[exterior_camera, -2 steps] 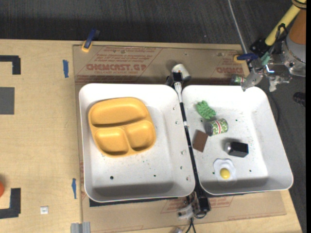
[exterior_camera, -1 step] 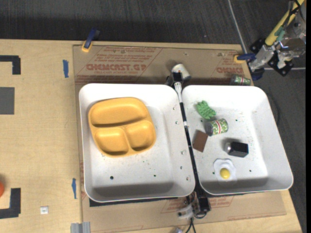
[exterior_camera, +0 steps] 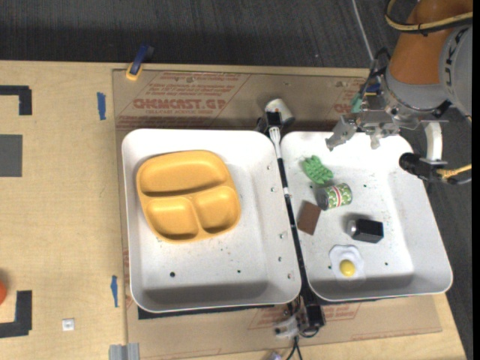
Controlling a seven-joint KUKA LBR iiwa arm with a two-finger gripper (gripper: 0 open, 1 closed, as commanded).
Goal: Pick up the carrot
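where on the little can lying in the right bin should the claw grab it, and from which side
Probably best taken across the middle of its round body, coming straight down from above. The can lies on its side with its length running roughly left-right, so the grip should close from the near and far sides. A green toy and a brown block crowd its left end.

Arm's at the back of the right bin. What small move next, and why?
Probably ease down-left in view toward the green leafy piece, the likeliest carrot part. The end effector hangs over the right bin's back rim, apart from everything; the can, brown block, black box and egg are plainly not carrots.
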